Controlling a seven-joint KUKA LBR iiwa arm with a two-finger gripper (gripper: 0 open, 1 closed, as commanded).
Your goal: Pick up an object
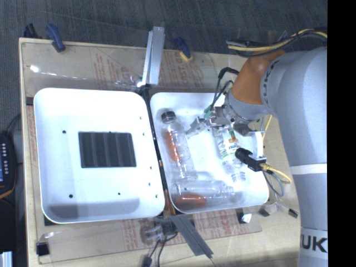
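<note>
The right bin [253, 191] holds three clear plastic bottles. One with a dark cap and an orange label [177, 147] lies lengthwise along the bin's left side. A second bottle [203, 192] lies crosswise at the front wall. A third, slimmer bottle with a green and red label [229, 152] lies toward the right wall. My gripper [207, 121] is down inside the bin's back half, between the capped bottle's top and the slim bottle's upper end. Nothing is visibly lifted off the bin floor.
The left bin [50, 121] has a dark ribbed rectangle [107, 149] at its middle. A metal divider post [153, 54] stands at the back between the bins. Blue clamps [55, 38] hold the bench's back edge. Cables [267, 168] hang by the right bin's right wall.
</note>
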